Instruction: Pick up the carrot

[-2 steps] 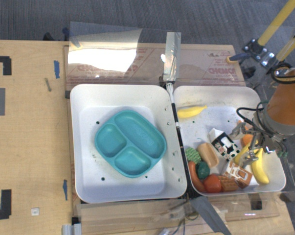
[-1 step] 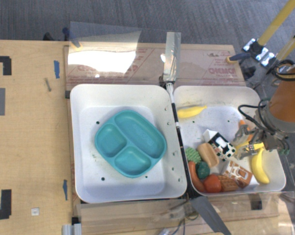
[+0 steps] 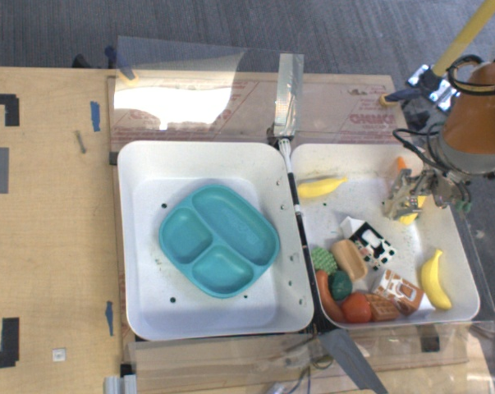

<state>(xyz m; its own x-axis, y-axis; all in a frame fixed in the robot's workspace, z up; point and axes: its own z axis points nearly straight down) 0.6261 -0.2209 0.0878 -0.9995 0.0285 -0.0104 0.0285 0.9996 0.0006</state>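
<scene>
A long orange-red piece that looks like the carrot (image 3: pixel 326 292) lies against the right bin's left wall near the front corner. It sits beside a red tomato (image 3: pixel 358 307) and a dark green vegetable (image 3: pixel 340 284). My gripper (image 3: pixel 411 197) hangs low over the far right part of the right bin (image 3: pixel 370 164), well away from that piece. A small bright orange stub (image 3: pixel 401 164) shows just behind the gripper, and a small yellow item (image 3: pixel 409 216) lies right under it.
The right bin also holds a yellow banana-like piece (image 3: pixel 319 187), a black-and-white toy (image 3: pixel 372 245), a bread roll (image 3: pixel 350 258), broccoli (image 3: pixel 323 258), a brown box (image 3: pixel 396 292) and a banana (image 3: pixel 434 280). A teal divided plate (image 3: pixel 218 238) sits in the left bin (image 3: pixel 140 220).
</scene>
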